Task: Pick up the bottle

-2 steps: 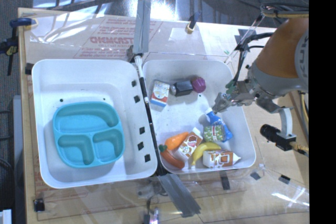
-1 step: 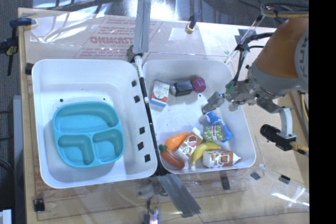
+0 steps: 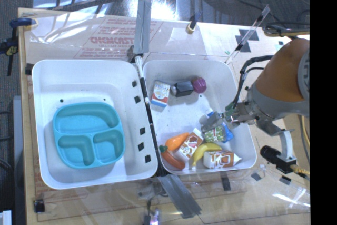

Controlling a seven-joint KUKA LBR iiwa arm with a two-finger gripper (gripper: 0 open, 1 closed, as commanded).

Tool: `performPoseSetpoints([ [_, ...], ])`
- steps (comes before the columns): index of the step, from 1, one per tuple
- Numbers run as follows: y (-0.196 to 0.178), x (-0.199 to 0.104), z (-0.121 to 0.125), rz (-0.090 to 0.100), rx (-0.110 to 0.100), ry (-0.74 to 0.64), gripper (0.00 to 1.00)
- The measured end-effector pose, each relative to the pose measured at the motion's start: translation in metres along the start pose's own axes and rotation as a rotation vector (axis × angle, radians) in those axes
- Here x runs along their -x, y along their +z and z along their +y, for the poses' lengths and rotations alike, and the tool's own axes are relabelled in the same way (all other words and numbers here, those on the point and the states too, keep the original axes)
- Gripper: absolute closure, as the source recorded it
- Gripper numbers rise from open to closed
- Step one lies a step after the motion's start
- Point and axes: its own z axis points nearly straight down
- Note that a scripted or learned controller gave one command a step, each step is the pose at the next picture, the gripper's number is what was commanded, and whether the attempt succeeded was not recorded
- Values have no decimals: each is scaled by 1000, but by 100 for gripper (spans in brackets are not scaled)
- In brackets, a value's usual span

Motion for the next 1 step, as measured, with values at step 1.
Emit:
performPoseSetpoints([
  [1,5,2,49,-1,1,80,0],
])
